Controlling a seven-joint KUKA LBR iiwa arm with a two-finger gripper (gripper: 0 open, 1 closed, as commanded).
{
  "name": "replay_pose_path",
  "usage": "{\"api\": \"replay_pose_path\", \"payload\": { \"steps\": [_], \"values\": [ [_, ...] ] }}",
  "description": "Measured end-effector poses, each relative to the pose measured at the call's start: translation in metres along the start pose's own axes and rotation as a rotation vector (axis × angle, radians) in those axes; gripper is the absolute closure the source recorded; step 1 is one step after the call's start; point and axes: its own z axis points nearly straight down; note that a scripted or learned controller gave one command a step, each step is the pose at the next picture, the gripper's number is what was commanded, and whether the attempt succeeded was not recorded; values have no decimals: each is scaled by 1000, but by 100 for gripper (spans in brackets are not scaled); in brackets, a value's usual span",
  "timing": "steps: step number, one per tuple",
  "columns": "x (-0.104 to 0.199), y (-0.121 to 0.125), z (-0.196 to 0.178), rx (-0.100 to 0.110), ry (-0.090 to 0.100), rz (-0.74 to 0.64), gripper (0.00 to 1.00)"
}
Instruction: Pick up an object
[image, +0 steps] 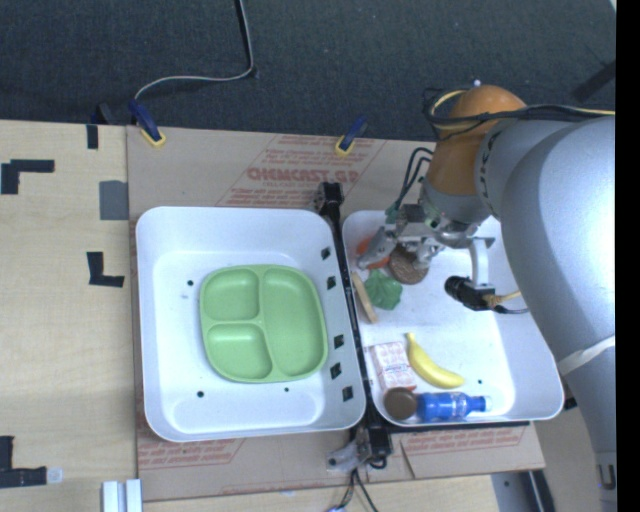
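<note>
My gripper (403, 243) hangs low over the back left part of the right bin (520, 372). Right beneath it lie a brown round object (408, 267) and a red-orange item (373, 250), both close against the gripper; whether it touches either I cannot tell. A green leafy toy (382, 291) sits just in front of them, beside a thin wooden stick (361, 297). Toward the front of this bin are a yellow banana (432, 365), a pink and white box (389, 364), a blue bottle (450, 406) and a brown round piece (400, 404).
The left bin (165, 250) holds a green divided plate (264, 323). A black-clipped divider edge (338, 290) separates the two bins. The grey arm (560, 220) covers the right bin's back right corner.
</note>
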Motion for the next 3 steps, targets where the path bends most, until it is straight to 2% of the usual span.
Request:
{"api": "replay_pose_path", "payload": {
  "steps": [1,2,3],
  "values": [
    [-1,0,0,1,3,-1,0],
    [-1,5,2,-33,-3,0,0],
    [-1,5,-10,-34,-3,-1,100]
  ]
}}
